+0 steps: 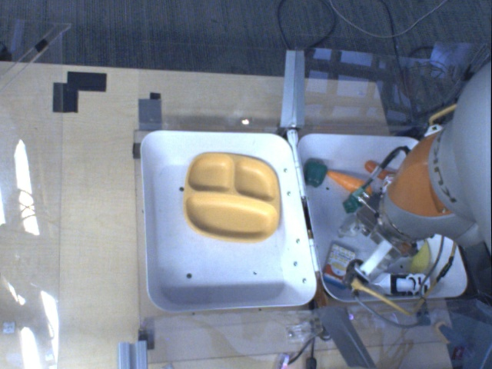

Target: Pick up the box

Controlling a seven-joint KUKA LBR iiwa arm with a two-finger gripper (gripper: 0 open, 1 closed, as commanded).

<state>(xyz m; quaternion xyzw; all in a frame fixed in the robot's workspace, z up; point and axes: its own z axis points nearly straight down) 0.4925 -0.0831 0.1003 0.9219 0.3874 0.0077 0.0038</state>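
Observation:
The box point(339, 258) is small, with white, orange and blue print. It lies near the front left corner of the right bin point(323, 154). My gripper point(364, 229) hangs low over the middle of that bin, just to the right of and behind the box, at the end of the grey arm with its orange band point(415, 183). The gripper's body covers the box's right edge. I see nothing held in the gripper.
An orange carrot with a green top point(332, 177) lies at the back of the right bin. A yellow object point(420, 258) sits at the front right, partly behind the arm. The left bin point(157, 229) holds a yellow divided tray point(231, 196).

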